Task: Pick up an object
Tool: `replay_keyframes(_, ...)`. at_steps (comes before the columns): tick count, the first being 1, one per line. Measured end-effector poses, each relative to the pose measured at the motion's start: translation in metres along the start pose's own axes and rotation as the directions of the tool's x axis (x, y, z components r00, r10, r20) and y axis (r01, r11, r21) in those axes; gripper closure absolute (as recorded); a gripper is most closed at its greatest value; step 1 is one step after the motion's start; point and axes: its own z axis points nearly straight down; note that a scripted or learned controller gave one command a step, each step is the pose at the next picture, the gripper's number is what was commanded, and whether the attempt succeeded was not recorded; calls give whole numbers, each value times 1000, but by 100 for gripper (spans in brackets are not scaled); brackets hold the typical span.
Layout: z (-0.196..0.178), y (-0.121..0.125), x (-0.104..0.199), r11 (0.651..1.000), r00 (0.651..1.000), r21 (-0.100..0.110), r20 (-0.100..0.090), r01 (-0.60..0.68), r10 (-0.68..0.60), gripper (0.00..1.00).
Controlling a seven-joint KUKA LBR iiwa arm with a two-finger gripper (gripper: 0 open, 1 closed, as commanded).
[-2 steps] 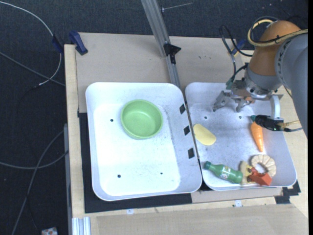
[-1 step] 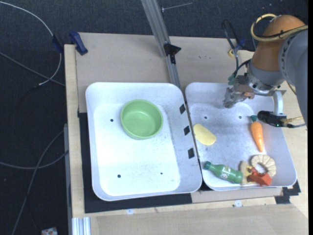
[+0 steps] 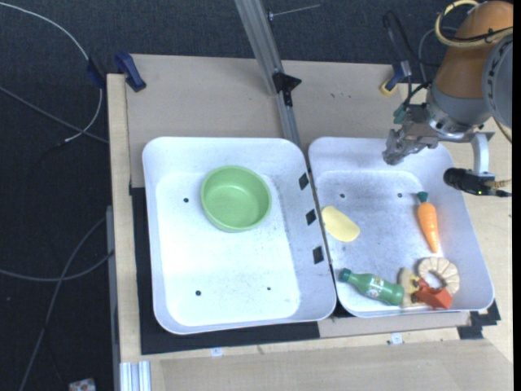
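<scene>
My gripper (image 3: 398, 148) hangs over the far edge of the right bin (image 3: 383, 194), and I see nothing between its fingers. In that bin lie a yellow piece (image 3: 339, 224) near the left wall, an orange carrot (image 3: 428, 225) towards the right, a green bottle (image 3: 372, 287) along the near edge, and a ring-shaped toy (image 3: 439, 274) beside a red piece (image 3: 431, 296) in the near right corner. All of these lie well nearer the front than the gripper.
The left bin (image 3: 228, 292) holds a green bowl (image 3: 235, 197). A slanted metal rail (image 3: 259, 35) crosses the bench behind the bins. Blue clamps (image 3: 128, 71) sit at the bench's far corners.
</scene>
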Motion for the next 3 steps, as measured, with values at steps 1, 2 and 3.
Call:
replay_keyframes(1, -47, 3, 4, 1000, 1000, 1, -1, 2, -2, 100)
replay_keyframes(2, -95, 5, 4, 1000, 1000, 2, -1, 2, -2, 100)
replay_keyframes(3, -106, -5, 56, 1000, 1000, 15, -8, 7, -7, 100)
